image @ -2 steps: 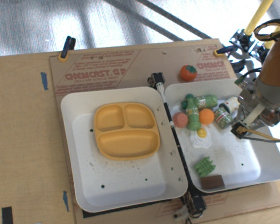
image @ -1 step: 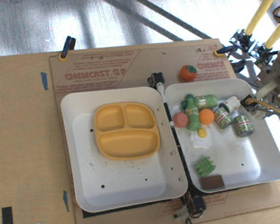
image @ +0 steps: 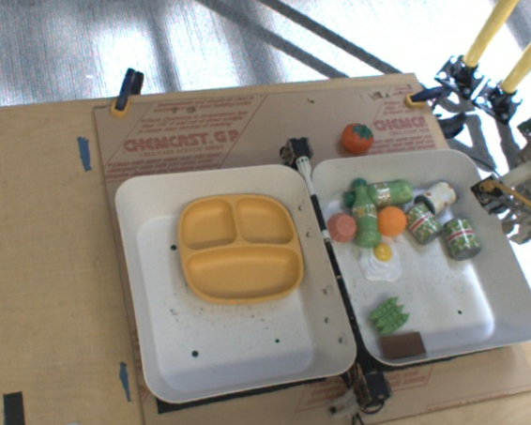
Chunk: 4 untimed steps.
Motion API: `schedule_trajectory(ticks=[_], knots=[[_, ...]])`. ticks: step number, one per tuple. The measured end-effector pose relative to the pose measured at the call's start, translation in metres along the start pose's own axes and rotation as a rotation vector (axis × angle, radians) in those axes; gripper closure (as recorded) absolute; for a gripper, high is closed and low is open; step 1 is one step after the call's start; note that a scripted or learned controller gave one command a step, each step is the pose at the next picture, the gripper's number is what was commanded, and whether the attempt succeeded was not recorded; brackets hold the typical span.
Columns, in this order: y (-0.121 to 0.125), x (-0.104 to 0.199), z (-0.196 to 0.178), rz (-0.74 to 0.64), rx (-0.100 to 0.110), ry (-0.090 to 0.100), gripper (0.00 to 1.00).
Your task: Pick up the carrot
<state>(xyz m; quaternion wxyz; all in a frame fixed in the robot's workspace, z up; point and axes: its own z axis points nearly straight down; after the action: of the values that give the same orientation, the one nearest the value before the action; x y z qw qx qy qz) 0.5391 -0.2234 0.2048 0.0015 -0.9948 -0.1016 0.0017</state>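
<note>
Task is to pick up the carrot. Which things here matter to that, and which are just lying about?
Job:
carrot, as best I can tell the orange piece
right bin, which holds it

Lying about:
plate
tomato
egg
cans
bottle
greens
brown block

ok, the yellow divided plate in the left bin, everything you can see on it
The yellow divided plate looks like matte moulded plastic, rounded-rectangular, with three wells: two small ones at the far side, one long one at the near side. It lies flat and upright in the left bin, towards its far half. Nothing lies in the wells; nothing but the bin floor touches it.
</note>
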Motion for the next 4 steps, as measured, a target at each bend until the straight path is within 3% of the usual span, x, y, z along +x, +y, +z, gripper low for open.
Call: schedule_trajectory(ticks=[1,2,4], knots=[[-0.033,-0.006,0.003,0.000,0.001,0.000,1.00],[-0.052,-0.046,-0.002,0.004,0.001,0.000,1.00],[-0.052,-0.050,-0.006,0.002,0.001,0.001,1.00]])
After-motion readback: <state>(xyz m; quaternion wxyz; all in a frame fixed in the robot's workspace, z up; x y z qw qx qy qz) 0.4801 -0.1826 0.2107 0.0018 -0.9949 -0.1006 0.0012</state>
